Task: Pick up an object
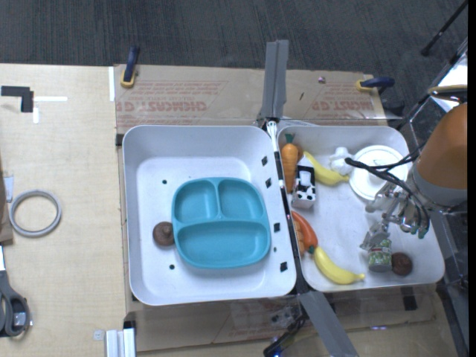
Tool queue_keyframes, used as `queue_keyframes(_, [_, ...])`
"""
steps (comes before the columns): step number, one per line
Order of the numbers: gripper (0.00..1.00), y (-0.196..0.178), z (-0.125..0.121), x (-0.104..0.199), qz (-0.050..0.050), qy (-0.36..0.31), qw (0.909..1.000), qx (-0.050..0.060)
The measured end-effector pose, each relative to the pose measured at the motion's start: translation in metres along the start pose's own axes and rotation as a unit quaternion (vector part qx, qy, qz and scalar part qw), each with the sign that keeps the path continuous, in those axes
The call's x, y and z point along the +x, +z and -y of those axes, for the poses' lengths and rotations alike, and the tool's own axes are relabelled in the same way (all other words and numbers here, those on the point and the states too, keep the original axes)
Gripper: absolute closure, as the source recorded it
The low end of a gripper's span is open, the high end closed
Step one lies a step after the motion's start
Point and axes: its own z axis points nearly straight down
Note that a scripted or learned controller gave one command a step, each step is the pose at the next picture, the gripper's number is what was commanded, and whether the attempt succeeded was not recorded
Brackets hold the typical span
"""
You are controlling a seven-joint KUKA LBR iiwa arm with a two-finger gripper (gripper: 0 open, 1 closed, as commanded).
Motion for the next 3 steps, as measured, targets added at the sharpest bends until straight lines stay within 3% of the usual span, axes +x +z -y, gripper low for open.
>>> queue_keyframes(1, [0.00,0.006,0.001,0.046,-0.002,0.075,0.9972,0.000])
queue_keyframes(2, [1.00,-0.003,0.001,0.045,-0.001,0.074,0.9973,0.000])
queue_keyframes(3, [1.00,0.005,0.043,0.027,0.000,-0.012,0.9999,0.000])
